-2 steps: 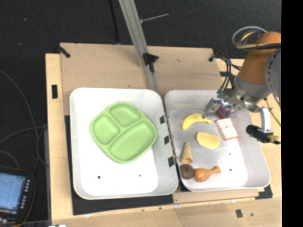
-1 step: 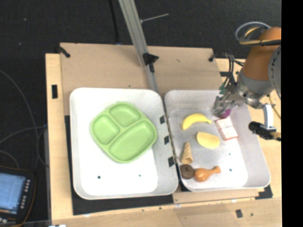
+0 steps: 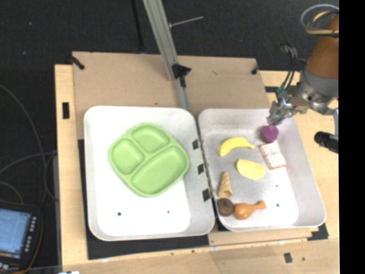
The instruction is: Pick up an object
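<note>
The right bin [image 3: 296, 207] holds several small toy foods: a purple plum [image 3: 270, 133], a yellow banana [image 3: 235, 146], a pale yellow slice [image 3: 250, 169], a pink-and-white packet [image 3: 273, 155], an ice cream cone [image 3: 224, 184], a brown donut [image 3: 224, 206] and an orange chicken leg [image 3: 248, 209]. My gripper [image 3: 278, 114] hangs over the bin's far right corner, just above and beside the plum. Nothing shows between its fingers.
The left bin [image 3: 102, 210] carries a green divided plate [image 3: 149, 158]. A slanted metal pole [image 3: 165, 44] rises behind the bins. The grey arm with its orange band [image 3: 323, 59] enters from the right. A small screen [image 3: 17, 230] sits at the lower left.
</note>
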Action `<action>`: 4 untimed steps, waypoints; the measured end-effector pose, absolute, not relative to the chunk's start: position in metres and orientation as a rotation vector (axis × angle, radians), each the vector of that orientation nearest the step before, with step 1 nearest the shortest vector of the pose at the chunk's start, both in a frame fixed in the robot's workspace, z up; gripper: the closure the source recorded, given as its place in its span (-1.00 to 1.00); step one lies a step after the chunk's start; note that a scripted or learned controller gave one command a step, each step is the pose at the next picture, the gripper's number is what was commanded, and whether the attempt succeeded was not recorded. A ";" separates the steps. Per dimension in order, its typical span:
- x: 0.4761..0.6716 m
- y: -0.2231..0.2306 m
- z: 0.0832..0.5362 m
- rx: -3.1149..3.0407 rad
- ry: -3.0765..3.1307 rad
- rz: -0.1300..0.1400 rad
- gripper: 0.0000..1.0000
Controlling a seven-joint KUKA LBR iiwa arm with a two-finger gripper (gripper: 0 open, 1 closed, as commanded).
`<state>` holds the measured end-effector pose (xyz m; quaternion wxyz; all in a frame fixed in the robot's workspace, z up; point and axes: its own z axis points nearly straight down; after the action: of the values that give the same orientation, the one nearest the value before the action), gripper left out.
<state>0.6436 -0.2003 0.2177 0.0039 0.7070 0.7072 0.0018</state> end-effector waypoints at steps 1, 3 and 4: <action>0.644 -0.201 0.208 2.219 2.221 -0.003 1.00; 0.635 -0.107 0.204 2.215 2.229 0.000 1.00; 0.617 -0.057 0.210 2.215 2.229 0.002 1.00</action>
<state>0.6170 -0.0573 0.2100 -0.0006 0.7049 0.7093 0.0005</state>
